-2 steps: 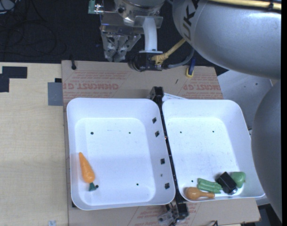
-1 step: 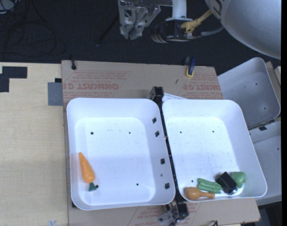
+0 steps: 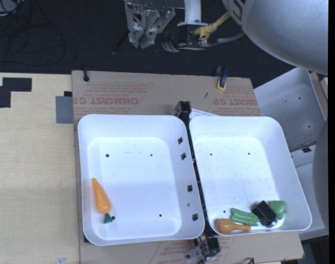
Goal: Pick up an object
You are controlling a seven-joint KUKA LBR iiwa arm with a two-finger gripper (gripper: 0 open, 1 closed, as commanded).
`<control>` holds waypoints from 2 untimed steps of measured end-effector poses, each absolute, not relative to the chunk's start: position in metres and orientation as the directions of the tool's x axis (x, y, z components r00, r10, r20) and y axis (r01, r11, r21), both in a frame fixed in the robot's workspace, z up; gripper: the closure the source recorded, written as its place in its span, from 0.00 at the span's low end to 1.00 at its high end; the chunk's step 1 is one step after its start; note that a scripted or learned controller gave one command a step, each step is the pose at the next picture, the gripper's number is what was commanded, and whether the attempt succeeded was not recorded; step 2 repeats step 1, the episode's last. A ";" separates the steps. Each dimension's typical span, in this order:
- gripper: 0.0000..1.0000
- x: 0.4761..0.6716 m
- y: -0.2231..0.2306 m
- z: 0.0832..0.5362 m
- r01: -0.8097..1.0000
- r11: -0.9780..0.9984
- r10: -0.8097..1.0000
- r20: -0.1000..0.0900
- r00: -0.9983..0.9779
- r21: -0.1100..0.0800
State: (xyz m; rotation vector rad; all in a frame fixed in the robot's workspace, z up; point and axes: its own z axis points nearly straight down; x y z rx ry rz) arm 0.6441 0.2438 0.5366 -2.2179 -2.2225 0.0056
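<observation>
An orange toy carrot (image 3: 101,197) with a small green top lies near the front left corner of the left bin (image 3: 128,126). In the front right corner of the right bin (image 3: 233,128) sit a green pod (image 3: 244,216), a black block (image 3: 264,213), a light green piece (image 3: 279,206) and an orange gourd-shaped toy (image 3: 231,226), all packed close together. My gripper (image 3: 149,29) hangs high at the top of the view, behind the bins and well away from every object. Nothing hangs from it.
The bins sit side by side on a cardboard sheet (image 3: 156,95), joined by a black divider with clips (image 3: 190,164). A blue and yellow clamp (image 3: 222,78) holds the sheet's back edge. The arm's large grey body (image 3: 283,21) fills the top right.
</observation>
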 end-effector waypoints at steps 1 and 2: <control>1.00 0.644 0.242 0.515 1.000 -0.002 1.000 -0.003 0.002 -0.007; 1.00 0.644 0.242 0.515 1.000 -0.002 1.000 -0.003 0.002 -0.007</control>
